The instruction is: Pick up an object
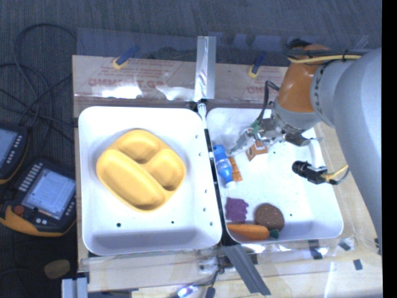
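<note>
My gripper hangs low over the upper middle of the right bin, below the orange wrist band. A small orange-brown piece lies right beneath its tip, touching or nearly so. A blue bottle with an orange label lies along the bin's left wall, just left of the gripper. At the front left of the bin sit a purple lump, a brown round object and a carrot.
The left bin holds a large yellow three-lobed object. A black fitting with a yellow cable juts from the arm over the right bin's right side. A handheld pendant and cables lie on the floor at the left.
</note>
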You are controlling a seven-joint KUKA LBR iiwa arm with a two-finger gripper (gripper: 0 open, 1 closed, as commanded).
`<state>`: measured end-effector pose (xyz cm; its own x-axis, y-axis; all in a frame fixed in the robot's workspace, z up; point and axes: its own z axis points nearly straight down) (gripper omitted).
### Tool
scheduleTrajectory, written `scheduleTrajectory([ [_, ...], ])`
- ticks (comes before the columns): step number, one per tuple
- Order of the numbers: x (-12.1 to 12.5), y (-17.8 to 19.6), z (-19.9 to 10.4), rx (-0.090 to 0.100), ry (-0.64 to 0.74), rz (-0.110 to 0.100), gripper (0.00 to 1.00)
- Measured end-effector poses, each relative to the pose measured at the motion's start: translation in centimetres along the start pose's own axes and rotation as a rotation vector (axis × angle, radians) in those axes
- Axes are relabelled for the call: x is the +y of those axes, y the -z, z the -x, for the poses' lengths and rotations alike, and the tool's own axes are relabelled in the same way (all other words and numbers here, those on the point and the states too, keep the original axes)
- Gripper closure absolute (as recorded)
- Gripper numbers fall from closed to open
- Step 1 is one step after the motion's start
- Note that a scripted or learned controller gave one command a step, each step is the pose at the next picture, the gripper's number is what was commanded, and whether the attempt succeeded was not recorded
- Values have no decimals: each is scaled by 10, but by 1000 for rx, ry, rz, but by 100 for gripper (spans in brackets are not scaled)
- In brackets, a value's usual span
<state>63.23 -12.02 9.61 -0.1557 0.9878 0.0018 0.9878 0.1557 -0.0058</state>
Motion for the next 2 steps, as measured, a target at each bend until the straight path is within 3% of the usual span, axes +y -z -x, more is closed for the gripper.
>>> scheduleTrajectory([
  [1, 0, 6, -1, 2, 1, -5, 100],
  [2, 32, 84, -62, -2, 54, 0, 100],
])
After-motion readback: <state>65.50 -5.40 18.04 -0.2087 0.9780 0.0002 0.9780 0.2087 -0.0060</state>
